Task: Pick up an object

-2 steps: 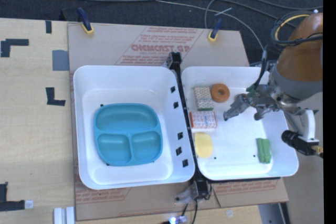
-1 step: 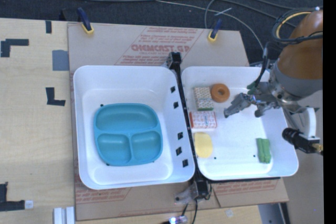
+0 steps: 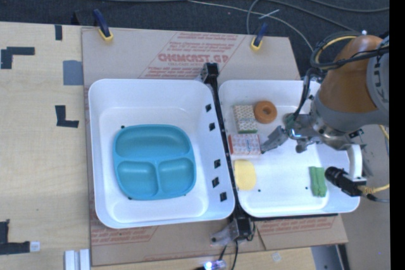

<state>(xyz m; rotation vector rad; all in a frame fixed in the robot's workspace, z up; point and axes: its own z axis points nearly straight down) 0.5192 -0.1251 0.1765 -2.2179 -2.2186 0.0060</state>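
Yellow block (image 3: 245,174) at 6 o'clock; gripper (image 3: 288,138) hovers open, empty, mid-approach. Next: descend, close on it.

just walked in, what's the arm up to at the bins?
The KUKA arm has reached in from the right over the right bin, with its gripper spread open above the bin floor and nothing between the fingers. The closest items are a small printed box and another box above it, with a brown donut-like ring, a yellow piece and a green block also in that bin. The left bin holds a blue divided plate. No pick made yet.
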